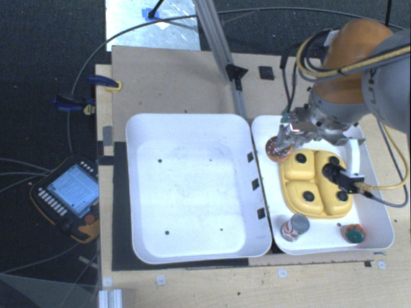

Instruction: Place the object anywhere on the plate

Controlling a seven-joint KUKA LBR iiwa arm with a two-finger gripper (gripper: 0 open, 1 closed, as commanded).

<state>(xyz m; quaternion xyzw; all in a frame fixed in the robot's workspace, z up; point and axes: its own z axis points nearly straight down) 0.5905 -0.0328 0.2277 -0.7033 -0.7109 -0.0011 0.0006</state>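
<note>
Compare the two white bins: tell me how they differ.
The left bin has a bare floor with a few small dark dots; the right bin holds a yellow plate and small objects. The gripper is over the right bin, not the left bin. Both are shallow, white, side by side.

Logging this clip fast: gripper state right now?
Gripper: cannot be told; it sits low over the right bin, beside the yellow plate and a small brown round object.
</note>
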